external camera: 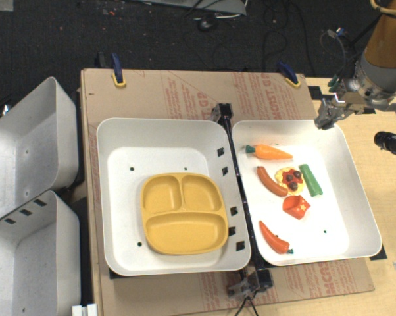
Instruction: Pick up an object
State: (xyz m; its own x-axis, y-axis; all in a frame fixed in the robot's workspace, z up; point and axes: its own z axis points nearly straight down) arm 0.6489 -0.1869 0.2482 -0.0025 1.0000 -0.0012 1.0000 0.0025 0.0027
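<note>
Dark floor surrounds the table (152, 87), which carries two white bins. At nine o'clock, the left bin (112, 143) holds a yellow divided plate (183, 213). At three o'clock, the right bin (352, 196) holds a carrot (272, 153), sausage (271, 182), green piece (310, 180), red pepper (296, 207) and chili (273, 237). The end effector (327, 120) hangs over that bin's two o'clock corner, gripping nothing I can see.

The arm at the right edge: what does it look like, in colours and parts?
The arm has an orange band above a grey wrist. Below it sits a grey metal tool with dark parts. Thin cables loop beside the wrist.
</note>
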